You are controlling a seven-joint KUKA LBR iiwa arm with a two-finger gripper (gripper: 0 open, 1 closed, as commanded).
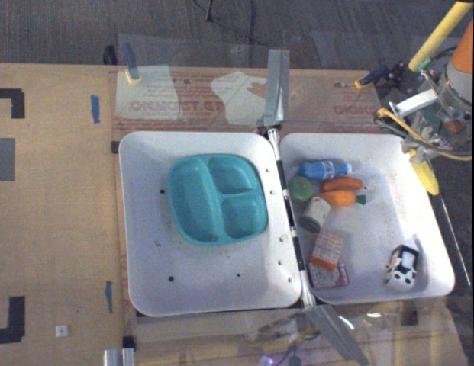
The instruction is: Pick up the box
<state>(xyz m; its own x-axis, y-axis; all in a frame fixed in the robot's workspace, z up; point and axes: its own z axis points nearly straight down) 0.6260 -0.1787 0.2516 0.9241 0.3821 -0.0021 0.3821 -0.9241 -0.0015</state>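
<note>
Two white bins sat abutting on the table: the left bin [145, 280] held a teal tray [217, 198]; the box [327, 252] lay flat in the right bin [431, 227], reachable from above. Whether the gripper [420, 132], parked above that bin's far corner, had its jaws apart couldn't be told.

The box [327, 251], a small flat carton in orange-red and white, lies on its broad face, slightly skewed, near the front left corner of the right bin [439, 239], its lower end overlapping a shiny packet [332, 275].
</note>
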